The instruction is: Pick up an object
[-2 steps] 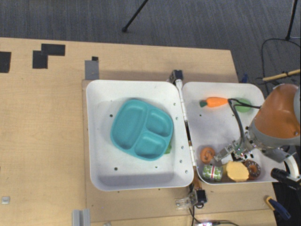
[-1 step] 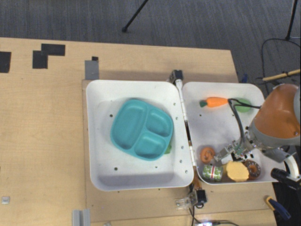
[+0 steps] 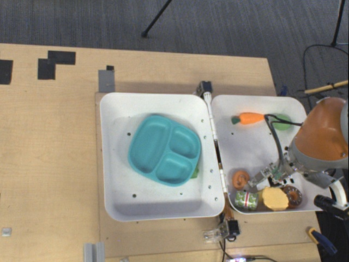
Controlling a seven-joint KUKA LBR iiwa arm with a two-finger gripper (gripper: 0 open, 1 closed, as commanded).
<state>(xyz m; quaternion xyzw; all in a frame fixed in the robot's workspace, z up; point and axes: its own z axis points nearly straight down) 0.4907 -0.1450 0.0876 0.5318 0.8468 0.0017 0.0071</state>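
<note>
1. Camera view, layout: I see two shallow white bins side by side on the wooden tabletop (image 3: 49,162). The left bin (image 3: 117,201) holds a teal divided plate (image 3: 165,149), lying tilted near the bin's middle, with a sliver of something green showing under its lower right edge.
2. Camera view, right bin (image 3: 240,146): a toy carrot (image 3: 251,118) lies near the far wall, orange body pointing right, with a green item (image 3: 282,124) just beside its right end. A black cable crosses over that green item.
3. Camera view, near wall of the right bin: four small things are clustered together. From left to right I read a brown round item (image 3: 240,178), a green and red can-like item (image 3: 246,200) just below it, a yellow block (image 3: 275,198), and a dark round item (image 3: 294,195) touching the yellow block's right side.
4. Camera view, arm: the grey arm with its orange band (image 3: 325,132) enters from the right and reaches down over the cluster.
5. Camera view, jaws: the gripper (image 3: 260,178) sits low, just right of the brown round item and above the yellow block. The jaws appear spread, with nothing visibly between them. I cannot tell whether they touch any object.
</note>
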